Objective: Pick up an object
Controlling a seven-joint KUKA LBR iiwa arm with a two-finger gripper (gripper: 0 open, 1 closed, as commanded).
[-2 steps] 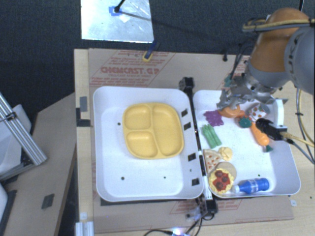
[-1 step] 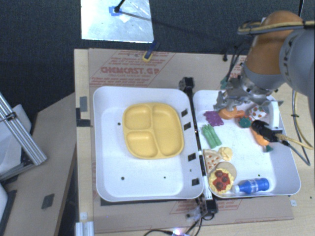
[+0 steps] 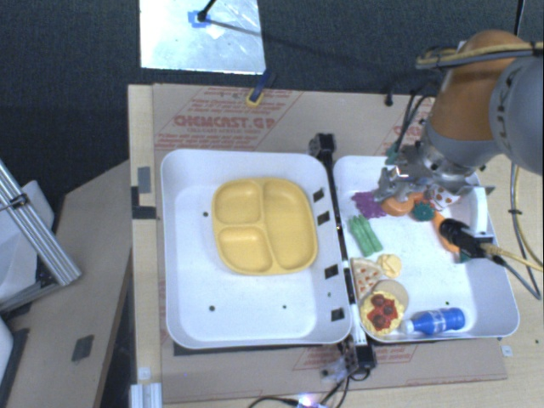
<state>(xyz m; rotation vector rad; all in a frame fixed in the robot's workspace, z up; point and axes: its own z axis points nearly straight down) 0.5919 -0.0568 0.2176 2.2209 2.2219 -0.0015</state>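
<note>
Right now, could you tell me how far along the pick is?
Done: the gripper is down in the right bin, over the purple toy and orange toy. Whether anything is in hand is unclear. Left: lifting an object out.

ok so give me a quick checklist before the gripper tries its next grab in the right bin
1. Gripper above the right bin: ok, low over the far toys.
2. Target under it: cannot tell; purple toy, orange toy and teal toy crowd together there.
3. Something already held: cannot tell, the wrist hides it.
4. Nearer items untouched: ok; green toy, pizza slice and blue bottle lie apart from the gripper.
5. Yellow tray in the left bin: ok, out of the way.
</note>
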